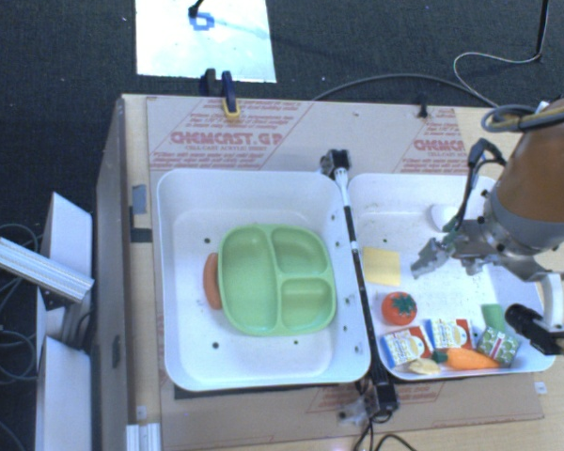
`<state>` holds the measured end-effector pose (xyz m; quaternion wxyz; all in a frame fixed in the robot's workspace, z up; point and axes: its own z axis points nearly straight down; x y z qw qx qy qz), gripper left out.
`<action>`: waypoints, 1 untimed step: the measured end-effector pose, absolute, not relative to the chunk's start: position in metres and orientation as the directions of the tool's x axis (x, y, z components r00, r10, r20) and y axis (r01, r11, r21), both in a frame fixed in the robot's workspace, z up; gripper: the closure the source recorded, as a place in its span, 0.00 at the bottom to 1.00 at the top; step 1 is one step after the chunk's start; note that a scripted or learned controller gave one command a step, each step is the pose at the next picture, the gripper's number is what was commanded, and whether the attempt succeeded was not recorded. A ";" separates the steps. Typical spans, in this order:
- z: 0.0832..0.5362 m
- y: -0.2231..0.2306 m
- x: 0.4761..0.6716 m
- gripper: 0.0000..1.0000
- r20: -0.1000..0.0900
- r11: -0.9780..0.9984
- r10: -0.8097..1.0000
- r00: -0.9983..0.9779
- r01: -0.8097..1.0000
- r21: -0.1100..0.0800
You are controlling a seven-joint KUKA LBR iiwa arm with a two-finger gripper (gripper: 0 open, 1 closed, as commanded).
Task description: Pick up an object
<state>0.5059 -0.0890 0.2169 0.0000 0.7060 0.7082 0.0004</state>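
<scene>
The right bin [395, 212] holds a flat yellow slice [383, 266] and a red tomato [399, 308]. Along its front, an orange carrot [470, 358] lies beside two small cartons [406, 346] and a green box [498, 344]. My gripper [430, 257] hangs over the middle of this bin, just right of the yellow slice and above the tomato in the view. Nothing is visibly held in it. A white rounded piece [439, 216] lies behind the gripper.
The left bin [169, 252] contains a green divided plate [275, 280] with an orange-red sausage [211, 281] against its left side. A black bar [352, 242] runs between the two bins. The arm's grey body [536, 191] covers the right bin's far right.
</scene>
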 end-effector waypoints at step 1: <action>0.084 -0.102 0.487 0.00 0.000 0.001 1.000 -0.001 1.000 0.001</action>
